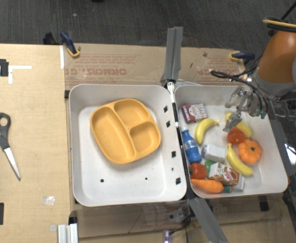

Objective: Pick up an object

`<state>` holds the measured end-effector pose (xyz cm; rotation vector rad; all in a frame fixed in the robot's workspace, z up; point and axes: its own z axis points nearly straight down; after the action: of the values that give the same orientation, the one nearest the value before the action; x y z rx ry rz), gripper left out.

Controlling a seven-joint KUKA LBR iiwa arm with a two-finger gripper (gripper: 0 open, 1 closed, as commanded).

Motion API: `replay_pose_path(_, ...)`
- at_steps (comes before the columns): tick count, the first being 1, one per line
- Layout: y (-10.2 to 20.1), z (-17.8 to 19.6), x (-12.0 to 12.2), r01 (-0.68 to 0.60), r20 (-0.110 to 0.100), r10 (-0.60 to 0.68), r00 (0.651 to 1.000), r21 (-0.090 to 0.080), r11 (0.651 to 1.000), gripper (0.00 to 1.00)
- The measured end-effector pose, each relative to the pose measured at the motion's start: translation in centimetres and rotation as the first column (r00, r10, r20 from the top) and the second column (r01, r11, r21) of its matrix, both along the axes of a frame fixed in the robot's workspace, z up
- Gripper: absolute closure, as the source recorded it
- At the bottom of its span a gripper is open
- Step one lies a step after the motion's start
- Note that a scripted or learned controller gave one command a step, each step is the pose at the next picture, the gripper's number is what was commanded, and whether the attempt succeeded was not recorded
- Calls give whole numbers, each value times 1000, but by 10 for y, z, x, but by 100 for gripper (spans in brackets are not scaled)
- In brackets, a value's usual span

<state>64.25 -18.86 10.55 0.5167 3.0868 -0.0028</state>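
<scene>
The right bin (275, 184) holds several toy foods: a maroon box (194, 112), a banana (205, 128), a blue bottle (190, 145), a grey-white block (214, 152), a red tomato (235, 136), an orange pumpkin (250, 152), a second banana (237, 161), a carrot (207, 186) and a printed carton (224, 173). My gripper (235, 116) hangs over the bin's upper right part, just above the tomato and a small yellow piece (245, 129). Nothing is visibly lifted.
The left bin (82, 186) carries a yellow divided plate (126, 130). A grey divider bar (173, 54) runs up between the bins. Scissors (3, 140) lie on the wooden bench at the far left. The arm's orange band (282, 57) sits over the right bin's far corner.
</scene>
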Motion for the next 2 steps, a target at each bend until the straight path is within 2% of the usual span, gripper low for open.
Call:
replay_pose_path(1,0,11,2,-2,6,2,1000,-3,1000,100)
replay_pose_path(2,0,11,2,-2,6,2,1000,-2,1000,0)
